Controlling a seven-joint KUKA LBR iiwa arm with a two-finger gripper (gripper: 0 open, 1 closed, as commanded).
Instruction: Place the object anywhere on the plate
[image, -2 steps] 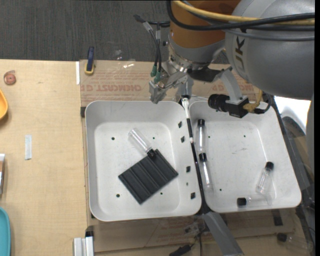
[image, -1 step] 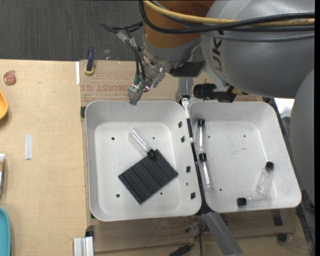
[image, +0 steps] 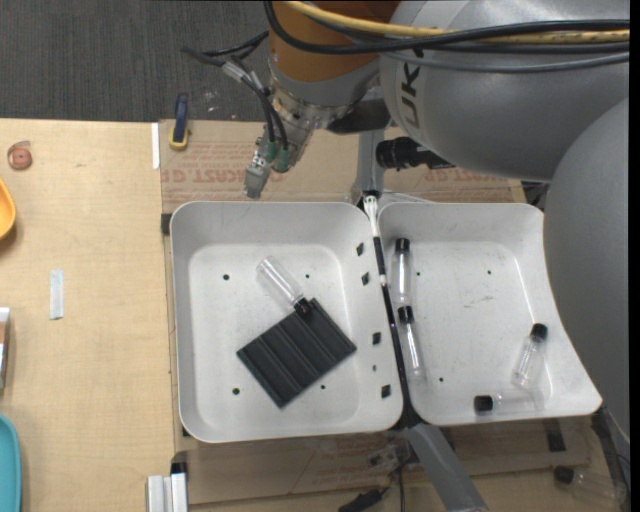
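tube (image: 282, 281) touching black plate (image: 297, 351), l bin (image: 190, 330).

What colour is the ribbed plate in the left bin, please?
Black, seen best in the camera view: the ribbed plate lies tilted.

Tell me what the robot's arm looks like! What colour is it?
The arm is big, round and smooth, mostly shiny grey, with black letters printed on its side. Near the wrist it has an orange band. Black and yellowish cables run along the top. A thin tool with small wires and a green part hangs below the wrist.
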